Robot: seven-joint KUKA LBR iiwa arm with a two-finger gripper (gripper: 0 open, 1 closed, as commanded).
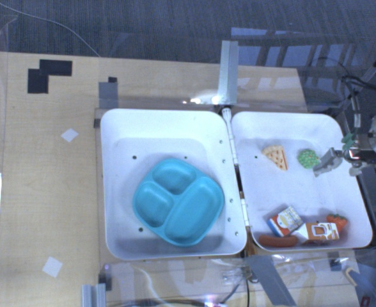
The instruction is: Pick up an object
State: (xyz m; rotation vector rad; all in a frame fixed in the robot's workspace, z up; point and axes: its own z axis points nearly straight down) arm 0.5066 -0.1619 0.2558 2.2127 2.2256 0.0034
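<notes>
A pale wooden bench carries two shallow white bins side by side, their inner edges touching along a narrow seam. The left bin and the right bin sit toward the far right of the benchtop. Black tape shapes are stuck near the bench's far left corner, and two small pale squares lie flat on the wood left of the bins, possibly paper or tape. An upright metal post stands just behind the seam between the bins.
</notes>
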